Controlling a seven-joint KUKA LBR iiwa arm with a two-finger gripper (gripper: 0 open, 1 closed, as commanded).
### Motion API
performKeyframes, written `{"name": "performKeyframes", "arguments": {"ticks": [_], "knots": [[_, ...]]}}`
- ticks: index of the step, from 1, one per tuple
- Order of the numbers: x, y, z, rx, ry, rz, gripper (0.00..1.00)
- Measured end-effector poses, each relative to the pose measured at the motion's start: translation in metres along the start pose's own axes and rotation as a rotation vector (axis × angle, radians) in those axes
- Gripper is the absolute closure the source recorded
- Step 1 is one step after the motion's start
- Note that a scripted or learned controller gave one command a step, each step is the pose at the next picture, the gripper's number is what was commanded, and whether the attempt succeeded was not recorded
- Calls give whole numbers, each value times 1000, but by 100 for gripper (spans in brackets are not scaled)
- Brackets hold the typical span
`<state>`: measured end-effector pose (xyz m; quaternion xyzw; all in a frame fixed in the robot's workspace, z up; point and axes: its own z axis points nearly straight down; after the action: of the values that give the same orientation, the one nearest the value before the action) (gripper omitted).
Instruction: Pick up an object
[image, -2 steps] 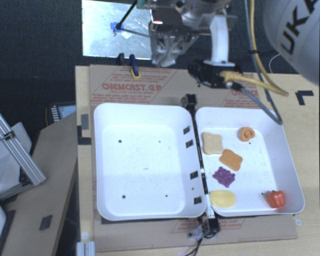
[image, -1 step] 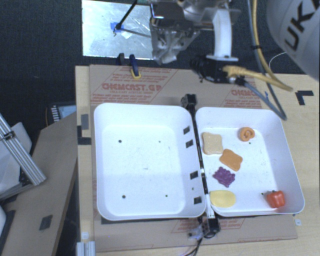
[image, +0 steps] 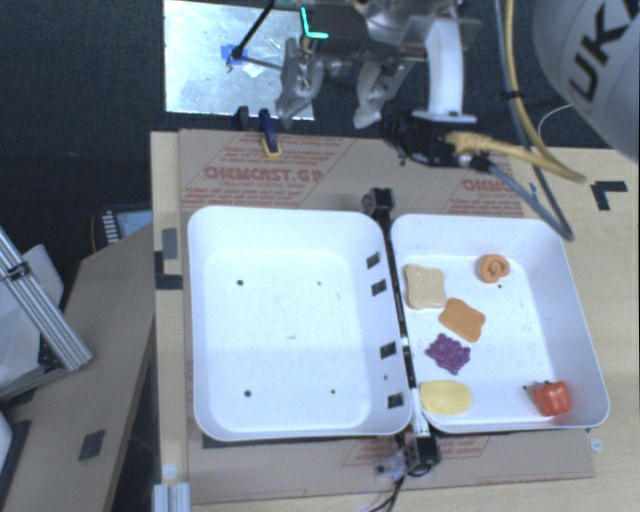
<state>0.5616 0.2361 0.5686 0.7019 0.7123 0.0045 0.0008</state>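
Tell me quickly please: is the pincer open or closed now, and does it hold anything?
Pincer: open, holding nothing, raised behind the two bins, above the cardboard.

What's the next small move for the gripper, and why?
Probably bring the gripper forward and down over the right bin. It hangs open above the bench's far edge, holding nothing, while all the items, such as the tan bread slice, lie in that bin.

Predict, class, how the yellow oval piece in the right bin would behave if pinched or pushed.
The yellow oval piece looks smooth and rounded, so it may slip from a pinch. It lies flat and low, so it would probably slide rather than tip. It sits near the right bin's front-left corner, limiting access.
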Motion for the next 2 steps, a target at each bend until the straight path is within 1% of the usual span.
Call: {"name": "performKeyframes", "arguments": {"ticks": [1,2], "knots": [[1,0,-12,-2,2,-3,100],[1,0,-11,-2,1,-3,0]]}}
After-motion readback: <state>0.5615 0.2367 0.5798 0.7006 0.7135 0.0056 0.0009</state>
